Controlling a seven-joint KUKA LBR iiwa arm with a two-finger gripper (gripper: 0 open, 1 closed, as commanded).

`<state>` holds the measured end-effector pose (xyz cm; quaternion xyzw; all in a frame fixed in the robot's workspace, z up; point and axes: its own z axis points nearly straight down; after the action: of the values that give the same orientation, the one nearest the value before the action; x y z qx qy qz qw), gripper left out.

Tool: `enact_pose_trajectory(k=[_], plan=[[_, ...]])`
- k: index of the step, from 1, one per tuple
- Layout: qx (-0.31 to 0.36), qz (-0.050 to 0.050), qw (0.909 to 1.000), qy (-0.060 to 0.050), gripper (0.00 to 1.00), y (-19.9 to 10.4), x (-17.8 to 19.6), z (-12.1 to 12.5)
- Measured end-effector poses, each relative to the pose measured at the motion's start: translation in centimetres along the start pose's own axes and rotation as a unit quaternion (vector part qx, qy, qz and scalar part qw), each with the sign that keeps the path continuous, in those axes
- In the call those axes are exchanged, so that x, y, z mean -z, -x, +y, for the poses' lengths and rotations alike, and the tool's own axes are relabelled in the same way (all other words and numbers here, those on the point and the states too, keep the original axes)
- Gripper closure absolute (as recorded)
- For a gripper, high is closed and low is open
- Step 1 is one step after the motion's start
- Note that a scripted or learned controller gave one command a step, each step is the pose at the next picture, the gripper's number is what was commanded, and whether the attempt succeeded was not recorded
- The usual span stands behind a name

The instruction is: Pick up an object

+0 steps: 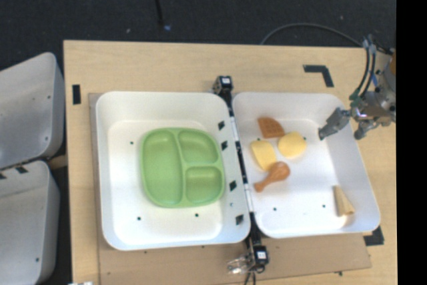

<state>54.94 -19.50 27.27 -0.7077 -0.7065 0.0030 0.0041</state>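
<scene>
The right bin (347, 163) holds several food pieces: a brown toast-like slice (270, 127), a round yellow piece (292, 145), a pale yellow wedge (263, 155), a brown drumstick (273, 176) and a tan stick (343, 201) near its front right corner. My gripper (347, 127) hovers at the bin's right rim, to the right of the food. Its two dark fingers (331, 123) stand apart, open, with nothing between them.
The left bin (113, 223) bears a green divided plate (181, 166). A black divider with clips (235, 157) runs between the bins. A cable (300, 27) loops over the wooden bench at the back right. White chairs (27, 110) stand at the left.
</scene>
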Motion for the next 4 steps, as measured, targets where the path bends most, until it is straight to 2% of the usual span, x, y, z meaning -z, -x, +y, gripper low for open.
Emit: enact_pose_trajectory(k=[1,2,4], plan=[[0.001,-0.001,1.0000,0.006,0.00,0.0,0.6,0.2],[0.001,-0.001,1.0000,0.004,0.00,0.9,-3.9,0.3],[0.000,-0.001,1.0000,0.004,0.00,1.2,-13.7,-1.4]])
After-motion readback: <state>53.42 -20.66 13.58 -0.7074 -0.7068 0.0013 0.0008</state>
